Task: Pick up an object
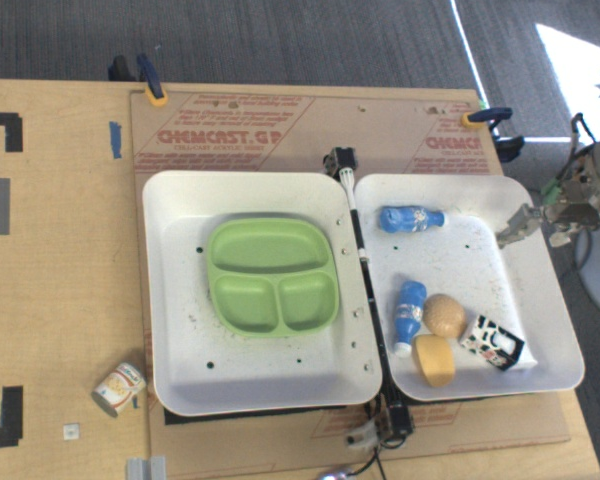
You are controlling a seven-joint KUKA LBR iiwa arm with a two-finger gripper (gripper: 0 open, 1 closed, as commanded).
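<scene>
A robotics lab: two white bins [170, 268] clamped [152, 80] onto a cardboard-covered table [50, 298], with grey office carpet [280, 18] beyond.

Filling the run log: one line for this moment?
end effector: over right bin upper-right rim, holding nothing | right bin: two blue bottles, tan ball, yellow block, black-white packet | left bin: green tray

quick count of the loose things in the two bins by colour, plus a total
Blue: 2, a bottle lying near the top and a bottle beside the divider
Green: 1, divided tray
Tan: 1, round ball
Yellow: 1, block
Black and white: 1, packet
Total: 6
</scene>
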